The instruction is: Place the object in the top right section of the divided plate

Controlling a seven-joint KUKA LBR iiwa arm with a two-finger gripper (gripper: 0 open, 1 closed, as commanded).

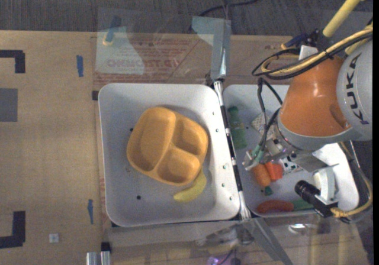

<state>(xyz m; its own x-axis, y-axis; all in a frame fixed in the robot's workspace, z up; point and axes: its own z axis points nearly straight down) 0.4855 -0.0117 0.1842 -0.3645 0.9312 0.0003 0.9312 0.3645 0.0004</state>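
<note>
under the gripper (265,160), an orange carrot (265,174), apparently upright.

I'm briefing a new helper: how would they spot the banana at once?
Look in the left white bin, the one with the orange divided plate. The banana lies on the bin floor against the plate's lower right edge, the one small, curved, pale yellow piece there.

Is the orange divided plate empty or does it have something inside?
Empty: all sections of the divided plate show bare orange. The yellow banana lies outside, against its lower rim, in the left bin.
</note>
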